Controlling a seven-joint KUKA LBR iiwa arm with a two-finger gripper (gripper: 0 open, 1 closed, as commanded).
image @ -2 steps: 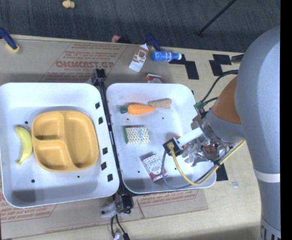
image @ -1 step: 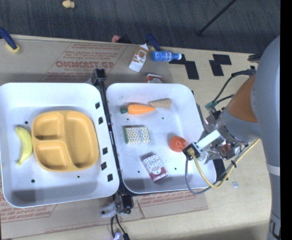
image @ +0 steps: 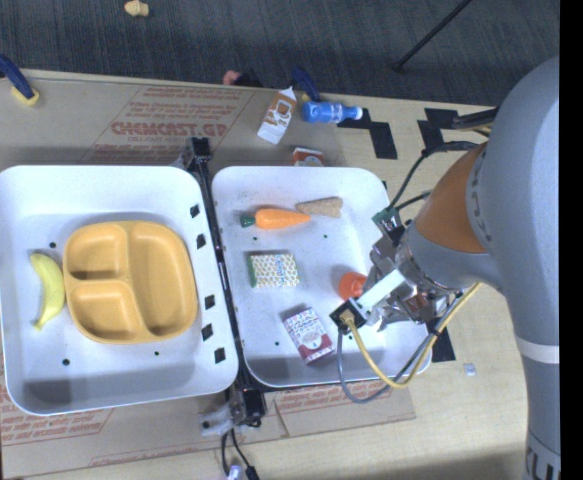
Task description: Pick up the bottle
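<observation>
A small blue bottle [image: 325,112] with a pale cap lies on its side on the bench behind the right bin [image: 233,268], outside both bins. My gripper [image: 383,290] hangs low over the right side of the right bin, far from the bottle. The wrist and its bracket cover most of the gripper. A red-orange round thing [image: 350,285] lies right beside the gripper on its left; I cannot tell whether they touch.
The right bin also holds a carrot [image: 281,219], a tan piece [image: 319,207], a green-patterned packet [image: 273,269] and a red-and-white carton [image: 308,334]. The left bin [image: 11,248] holds a yellow divided plate [image: 131,278] and a banana [image: 46,288]. A small carton [image: 276,116] lies next to the bottle.
</observation>
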